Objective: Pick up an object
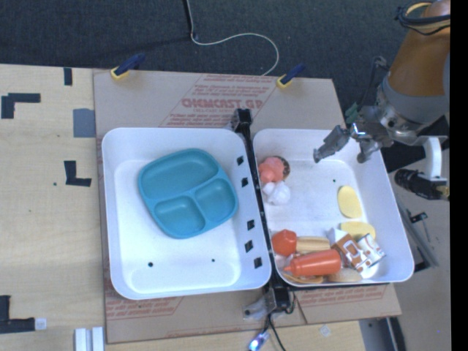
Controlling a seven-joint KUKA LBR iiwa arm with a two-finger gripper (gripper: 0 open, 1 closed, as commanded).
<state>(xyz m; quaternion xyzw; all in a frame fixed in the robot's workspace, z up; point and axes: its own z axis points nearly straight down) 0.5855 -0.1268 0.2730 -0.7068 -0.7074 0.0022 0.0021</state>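
While the gripper [344, 143] hangs spread and empty at the right bin's [389, 196] one o'clock rim, toys crowd its six o'clock end, so a descent there could pinch two or slip.

Plate [189, 192] in left bin [121, 218]; toys [322, 258] crowd right bin [391, 218] near edge; claw [346, 143] above far edge.

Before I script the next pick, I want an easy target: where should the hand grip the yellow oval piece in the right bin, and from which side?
The yellow oval piece lies flat and apart from the other toys, with bare bin floor on both long sides. Probably best: come straight down from above and pinch across its narrow width at the middle. The hand is above the bin's far part.
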